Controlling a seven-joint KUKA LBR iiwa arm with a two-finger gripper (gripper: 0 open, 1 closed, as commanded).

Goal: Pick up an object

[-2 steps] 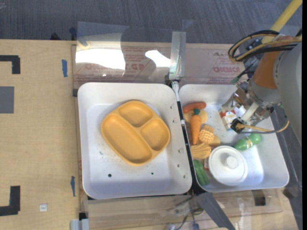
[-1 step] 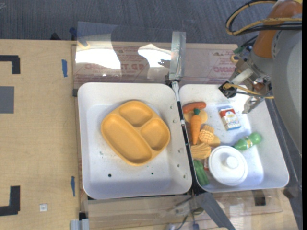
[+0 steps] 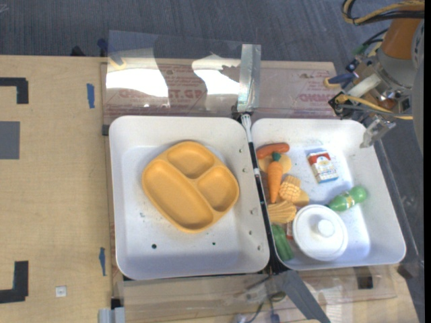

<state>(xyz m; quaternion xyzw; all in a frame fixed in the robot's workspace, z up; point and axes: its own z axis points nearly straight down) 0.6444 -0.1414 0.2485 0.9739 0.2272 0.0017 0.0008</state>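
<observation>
Dark grey carpet surrounds a bench covered in tan board, on which two shallow white bins sit side by side. At the upper right of the frame, the gripper (image 3: 374,128) hangs over the top right corner of the right bin (image 3: 387,237), carrying nothing visible; its opening cannot be determined from this angle. Nearest below and left of it lies a small red, white and blue carton (image 3: 322,165), flat on the bin floor and apart from its neighbours. It is judged light and stiff, best gripped across its narrow sides. Lower right, a green bottle (image 3: 348,198) rests tilted beside a white lidded pot (image 3: 320,231); both look smooth and likely to slip. Along the bin's left wall, a toy carrot (image 3: 275,175), a sausage (image 3: 272,150), corn pieces (image 3: 290,189) and a green vegetable (image 3: 281,242) lie crowded together, touching, which leaves poor finger clearance. Further left, the left bin (image 3: 128,247) contains an orange divided plate (image 3: 190,185), wide and flat, offering only its rim.
</observation>
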